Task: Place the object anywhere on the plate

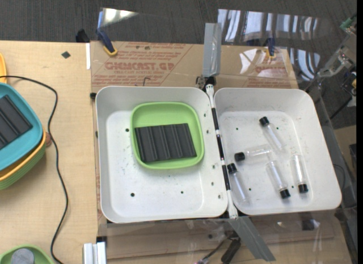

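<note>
Vials (276,177) loose in the right bin (317,115) — none on the plate yet

Jaw state cannot be told; the clear, round vials lie close together, so a pinch may slip or nudge neighbours — and one could roll off the green plate (167,108).

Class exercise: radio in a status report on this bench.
Green plate in left bin, dark ridged insert on it. Five clear tubes loose in right bin.

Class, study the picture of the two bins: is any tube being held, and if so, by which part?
Nothing is held. The five clear tubes lie loose in the right bin; the green plate sits in the left bin.
</note>
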`<state>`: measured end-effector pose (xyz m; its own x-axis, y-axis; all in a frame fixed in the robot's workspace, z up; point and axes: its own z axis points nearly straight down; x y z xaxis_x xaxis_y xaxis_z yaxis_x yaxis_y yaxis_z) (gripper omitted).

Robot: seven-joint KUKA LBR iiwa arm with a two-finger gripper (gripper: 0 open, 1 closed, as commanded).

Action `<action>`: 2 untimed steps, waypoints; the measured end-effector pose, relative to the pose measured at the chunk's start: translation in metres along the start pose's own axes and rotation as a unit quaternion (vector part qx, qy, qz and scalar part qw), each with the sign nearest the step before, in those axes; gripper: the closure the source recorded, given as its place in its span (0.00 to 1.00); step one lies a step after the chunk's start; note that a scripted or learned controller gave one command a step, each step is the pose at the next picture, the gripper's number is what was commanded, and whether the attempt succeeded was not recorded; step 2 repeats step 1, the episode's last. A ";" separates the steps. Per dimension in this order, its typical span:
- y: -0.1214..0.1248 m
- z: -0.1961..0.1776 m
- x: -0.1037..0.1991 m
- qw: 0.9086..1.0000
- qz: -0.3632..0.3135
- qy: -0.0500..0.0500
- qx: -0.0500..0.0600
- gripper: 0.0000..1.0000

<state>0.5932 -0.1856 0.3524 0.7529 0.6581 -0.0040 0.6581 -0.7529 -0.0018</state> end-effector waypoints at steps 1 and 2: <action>0.026 -0.060 -0.006 0.995 0.097 0.000 0.001 0.00; 0.026 -0.060 -0.006 0.995 0.097 0.000 0.001 0.00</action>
